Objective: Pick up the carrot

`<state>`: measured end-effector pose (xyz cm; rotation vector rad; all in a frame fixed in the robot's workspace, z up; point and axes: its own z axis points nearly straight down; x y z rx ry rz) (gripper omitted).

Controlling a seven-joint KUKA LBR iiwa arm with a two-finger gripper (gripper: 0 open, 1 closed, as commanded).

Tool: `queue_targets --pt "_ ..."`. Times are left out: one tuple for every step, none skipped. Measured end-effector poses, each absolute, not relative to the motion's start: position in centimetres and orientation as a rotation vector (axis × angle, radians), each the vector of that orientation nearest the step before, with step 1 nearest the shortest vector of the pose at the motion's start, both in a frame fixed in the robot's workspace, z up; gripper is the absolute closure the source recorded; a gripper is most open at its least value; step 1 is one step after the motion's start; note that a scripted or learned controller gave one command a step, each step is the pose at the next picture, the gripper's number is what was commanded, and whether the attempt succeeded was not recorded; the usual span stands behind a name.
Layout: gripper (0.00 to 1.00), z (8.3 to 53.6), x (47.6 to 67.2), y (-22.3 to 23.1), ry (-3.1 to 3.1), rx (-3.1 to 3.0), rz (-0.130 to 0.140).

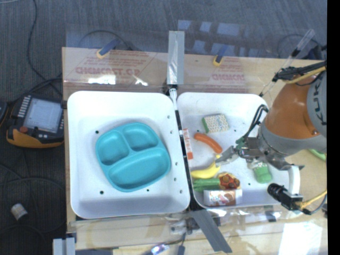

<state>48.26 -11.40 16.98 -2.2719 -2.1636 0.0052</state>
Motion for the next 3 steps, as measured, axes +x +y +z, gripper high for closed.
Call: queue_targets --pt "0.00 16.0 48.2 -10.7 -2.166 -2.269 0.005" --pt "0.00 15.6 48.2 -15.4 -2.212 -2.227 0.006" --pt "0.00 17.0 48.3 -12.4 -2.129 -2.305 0.004"
